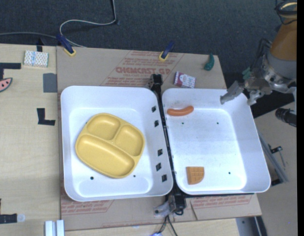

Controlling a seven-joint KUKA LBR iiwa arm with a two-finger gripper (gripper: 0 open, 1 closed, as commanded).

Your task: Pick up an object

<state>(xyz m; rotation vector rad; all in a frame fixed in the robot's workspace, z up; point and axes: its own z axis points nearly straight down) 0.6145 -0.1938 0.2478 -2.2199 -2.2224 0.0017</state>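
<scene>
An orange sausage (180, 111) lies near the far edge of the right bin (240, 146). A small tan waffle piece (195, 175) rests near that bin's front edge. A yellow divided plate (110, 144) sits in the left bin (73, 132). My gripper (238, 92) hovers over the right bin's far right corner, well to the right of the sausage. Nothing shows between its fingers.
Clamps, a small packet (183, 79) and a green item (209, 62) lie on the cardboard behind the bins. A black divider with clips (160, 132) runs between the two bins. Cables cross the dark floor at the top.
</scene>
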